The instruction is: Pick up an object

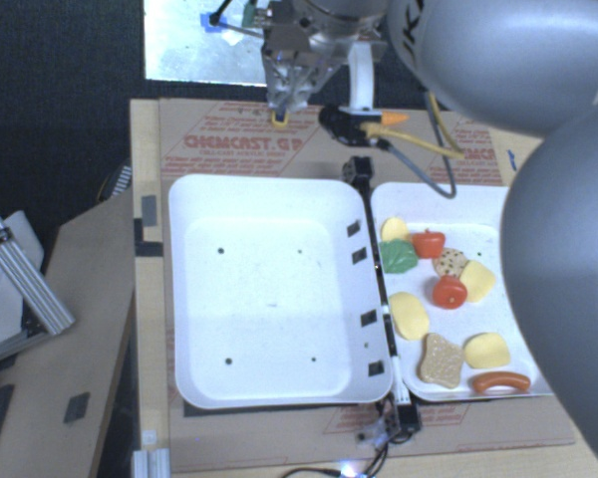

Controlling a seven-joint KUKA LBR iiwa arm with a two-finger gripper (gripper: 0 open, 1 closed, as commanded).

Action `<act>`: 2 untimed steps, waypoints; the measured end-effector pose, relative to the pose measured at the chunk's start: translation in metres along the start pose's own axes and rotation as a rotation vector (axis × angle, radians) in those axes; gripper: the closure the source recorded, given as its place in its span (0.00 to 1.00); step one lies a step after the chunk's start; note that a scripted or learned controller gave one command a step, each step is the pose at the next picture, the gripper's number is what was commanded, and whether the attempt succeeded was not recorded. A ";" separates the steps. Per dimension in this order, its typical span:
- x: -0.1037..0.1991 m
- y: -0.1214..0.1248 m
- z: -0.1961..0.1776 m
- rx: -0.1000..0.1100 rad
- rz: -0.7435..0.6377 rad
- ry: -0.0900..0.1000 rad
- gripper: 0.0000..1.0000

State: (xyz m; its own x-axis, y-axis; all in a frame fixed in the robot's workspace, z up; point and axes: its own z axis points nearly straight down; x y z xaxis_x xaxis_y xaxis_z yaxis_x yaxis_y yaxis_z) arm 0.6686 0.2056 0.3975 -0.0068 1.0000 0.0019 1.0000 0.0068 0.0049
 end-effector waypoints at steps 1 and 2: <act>0.032 -0.033 -0.051 -0.001 -0.002 0.002 1.00; 0.029 0.001 -0.037 0.001 0.005 -0.001 1.00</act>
State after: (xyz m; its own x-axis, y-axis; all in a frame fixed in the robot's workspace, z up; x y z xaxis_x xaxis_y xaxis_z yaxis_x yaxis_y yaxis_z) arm 0.6695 0.2340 0.4345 -0.0015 1.0000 0.0005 1.0000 0.0015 0.0042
